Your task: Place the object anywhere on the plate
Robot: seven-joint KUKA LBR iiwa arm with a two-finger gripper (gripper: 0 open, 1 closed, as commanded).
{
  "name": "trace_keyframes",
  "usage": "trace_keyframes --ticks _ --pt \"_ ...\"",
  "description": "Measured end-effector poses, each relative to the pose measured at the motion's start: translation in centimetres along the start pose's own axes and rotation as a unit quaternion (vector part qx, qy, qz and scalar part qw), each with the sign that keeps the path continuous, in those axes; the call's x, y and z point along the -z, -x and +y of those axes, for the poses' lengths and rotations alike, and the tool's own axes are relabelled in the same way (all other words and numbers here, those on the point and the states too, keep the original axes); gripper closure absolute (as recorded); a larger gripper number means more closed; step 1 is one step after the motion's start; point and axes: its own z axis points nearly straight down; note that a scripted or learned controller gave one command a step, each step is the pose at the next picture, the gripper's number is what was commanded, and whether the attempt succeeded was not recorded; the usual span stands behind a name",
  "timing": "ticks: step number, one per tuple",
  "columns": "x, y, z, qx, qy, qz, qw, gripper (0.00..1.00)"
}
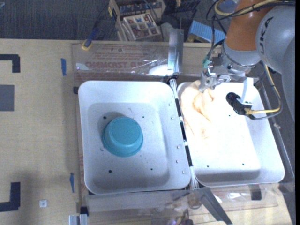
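Wooden bench [37, 139] carries two white bins: the left bin [93, 172] holds a round teal dish [123, 136] near its middle. In the right bin's [243, 168] far-left part lies a pale orange object [198, 110], washed out by glare, its long axis running roughly near to far. The gripper [206, 85] hangs over its far end; whether it is open or closed cannot be told.

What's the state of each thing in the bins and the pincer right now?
blue plate: upside down on the floor of the left bin, nothing on it.
pale orange object: lying in the right bin by its left wall, not on the plate.
pincer: low over the object's upper end; grip can't be judged.
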Motion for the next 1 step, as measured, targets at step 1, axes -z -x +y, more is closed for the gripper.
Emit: trace_keyframes --ticks 1 --pt "2.52 -0.06 0.11 0.001 0.002 0.0 1.0 1.0"
